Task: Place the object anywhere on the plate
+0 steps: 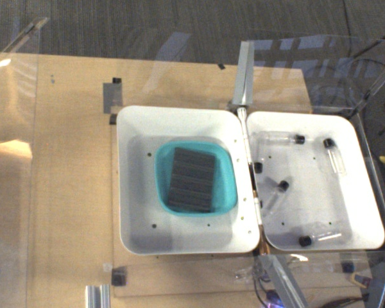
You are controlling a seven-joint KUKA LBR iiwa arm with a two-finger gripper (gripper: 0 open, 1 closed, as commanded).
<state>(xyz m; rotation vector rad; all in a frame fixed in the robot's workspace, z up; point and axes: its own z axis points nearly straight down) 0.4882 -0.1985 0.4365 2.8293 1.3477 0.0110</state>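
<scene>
- Gripper: open or closed, cannot tell.
- Dark grey ribbed rectangular block [192,179] lies flat on teal rounded-square plate [226,172], frame centre.
- Plate sits in glossy shallow white left bin [135,172].
- Clear plastic tubes with black caps [332,154] lie scattered in white right bin [362,197].

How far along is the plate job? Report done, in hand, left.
Done: the dark ribbed block lies flat on the teal plate in the left bin. In hand: nothing I can see. Left: apparently nothing; the clear vials sit loose in the right bin.
</scene>
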